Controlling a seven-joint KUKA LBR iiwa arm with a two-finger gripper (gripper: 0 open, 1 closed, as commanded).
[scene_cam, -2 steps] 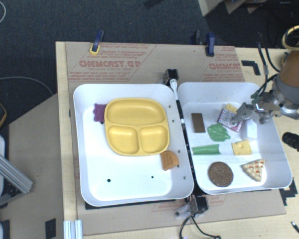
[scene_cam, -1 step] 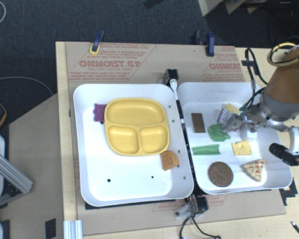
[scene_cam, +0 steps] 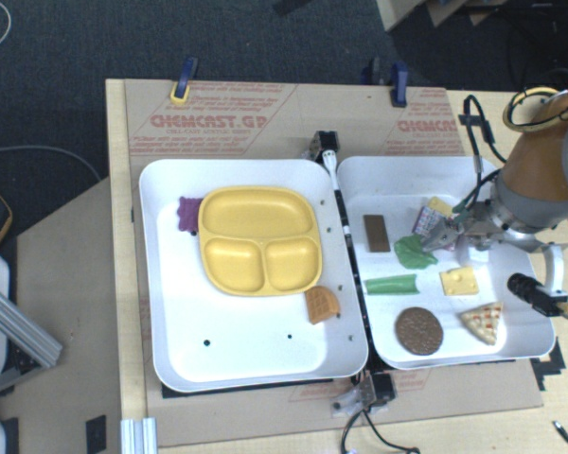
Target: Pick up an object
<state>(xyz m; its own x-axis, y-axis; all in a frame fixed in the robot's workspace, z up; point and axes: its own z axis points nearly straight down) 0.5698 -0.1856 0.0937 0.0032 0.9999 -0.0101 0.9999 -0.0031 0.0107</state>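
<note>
**Camera view: gripper low in the right bin, among the toy food**

Camera view, looking down at a slant: the arm reaches in from the right, and its gripper sits low in the right bin, just above a green leafy piece and beside a small purple-grey packet. Whether the gripper is spread or pinched together cannot be told — dark parts of the wrist cover the tips, and nothing is plainly seen between them.

Other candidates lie near: a brown bar, a green pod-like piece, a yellow cheese slice, a round brown patty and a pizza wedge. The left bin carries a yellow divided plate, a purple item at its edge and a tan piece.

The leafy piece looks light, thin and probably flexible plastic — likely slippery. A pinch across its narrower width, near the thicker middle, seems safest; gripping an edge may let it fold or slide out.
</note>
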